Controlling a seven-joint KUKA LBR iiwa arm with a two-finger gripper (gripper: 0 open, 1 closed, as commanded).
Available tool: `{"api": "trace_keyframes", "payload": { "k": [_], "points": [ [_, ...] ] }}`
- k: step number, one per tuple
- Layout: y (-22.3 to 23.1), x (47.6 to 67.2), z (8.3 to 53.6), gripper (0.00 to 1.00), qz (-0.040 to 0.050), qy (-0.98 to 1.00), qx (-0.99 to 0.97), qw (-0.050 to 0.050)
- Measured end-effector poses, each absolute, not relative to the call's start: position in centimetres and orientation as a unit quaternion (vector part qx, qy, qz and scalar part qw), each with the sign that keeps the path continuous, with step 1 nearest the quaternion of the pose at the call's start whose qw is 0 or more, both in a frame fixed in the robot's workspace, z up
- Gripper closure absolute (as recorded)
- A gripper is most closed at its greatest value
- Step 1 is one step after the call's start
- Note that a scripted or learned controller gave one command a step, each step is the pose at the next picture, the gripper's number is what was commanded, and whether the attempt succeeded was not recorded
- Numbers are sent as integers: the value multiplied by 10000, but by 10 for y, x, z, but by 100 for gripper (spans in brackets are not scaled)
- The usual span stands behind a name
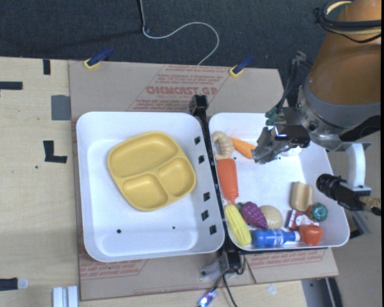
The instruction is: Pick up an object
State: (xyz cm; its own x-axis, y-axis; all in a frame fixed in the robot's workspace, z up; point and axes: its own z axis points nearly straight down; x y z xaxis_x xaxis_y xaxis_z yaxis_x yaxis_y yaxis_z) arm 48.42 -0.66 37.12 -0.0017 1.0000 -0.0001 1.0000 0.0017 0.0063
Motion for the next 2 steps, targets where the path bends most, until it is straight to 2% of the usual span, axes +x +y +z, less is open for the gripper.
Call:
{"api": "trace_keyframes", "payload": {
  "k": [1,2],
  "points": [
    [57,484,396,100,9,7100,7042,-1],
    [40,484,412,100,-2,7074,7068,1]
  ]
}}
